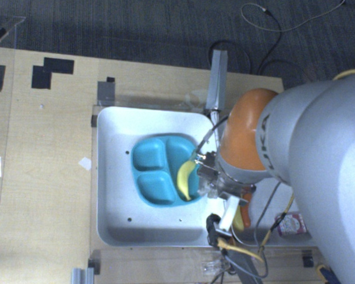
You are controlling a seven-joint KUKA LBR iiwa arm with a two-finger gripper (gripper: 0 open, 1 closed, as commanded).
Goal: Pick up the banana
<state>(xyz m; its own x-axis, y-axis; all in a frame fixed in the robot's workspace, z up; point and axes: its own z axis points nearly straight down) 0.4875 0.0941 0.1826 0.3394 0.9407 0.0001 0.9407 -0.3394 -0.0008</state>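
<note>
Banana (184, 179) lying on right edge of blue sectioned tray (158, 170) in left white bin (113, 182). Gripper (204, 176) just beside it, largely hidden beneath wrist; grasp state indeterminable. Right bin mostly covered by arm.

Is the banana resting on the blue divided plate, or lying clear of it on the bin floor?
Touching. The camera view shows the banana lying on the blue plate, across its right-hand edge.

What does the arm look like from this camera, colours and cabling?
The arm is bulky, rounded and light grey, with a glossy orange band above the wrist. Below it sits a dark metal tool. Thin black cables loop beside the wrist, and a yellow cable runs beneath it.
</note>
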